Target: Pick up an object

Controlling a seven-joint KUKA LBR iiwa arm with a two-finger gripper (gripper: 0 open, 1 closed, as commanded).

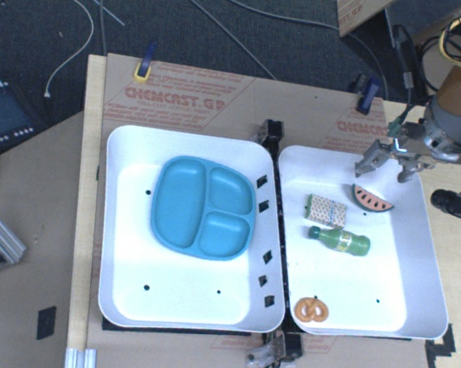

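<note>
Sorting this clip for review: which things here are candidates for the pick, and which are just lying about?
For the pick, all in the right bin:
watermelon slice
green bottle
patterned packet
pretzel
gripper, open above them

Lying about:
blue divided plate in the left bin
cables

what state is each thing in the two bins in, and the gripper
blue divided plastic plate: flat in the left white bin, nothing on it
watermelon slice toy: lying in the right white bin, just below the gripper
patterned small packet: lying flat
green plastic bottle: on its side
brown pretzel toy: flat near the front rim
gripper: open, holding nothing, above the bin's far end
</note>
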